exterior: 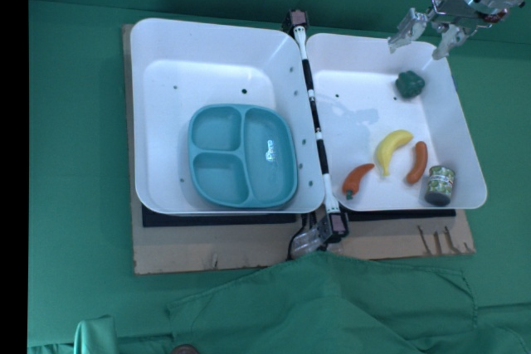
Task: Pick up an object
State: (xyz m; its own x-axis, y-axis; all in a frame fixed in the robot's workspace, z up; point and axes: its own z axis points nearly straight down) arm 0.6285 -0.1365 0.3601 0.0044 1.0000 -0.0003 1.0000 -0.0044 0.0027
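Hovering above the far edge of the right bin (465, 137), the gripper (421, 36) hangs with jaws spread wide, holding and touching nothing. Candidates lie loose below: a green broccoli piece (410, 84) nearest, then a banana (392, 150), sausage (416, 162), chili pepper (358, 177) and small jar (439, 185), probably scattered for separate grasps.

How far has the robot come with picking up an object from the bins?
Nothing is picked up yet. The gripper hangs open above the far edge of the right bin, with nothing between its fingers. The broccoli, banana, sausage, chili pepper and jar all lie in that bin. Descending, closing and lifting remain.
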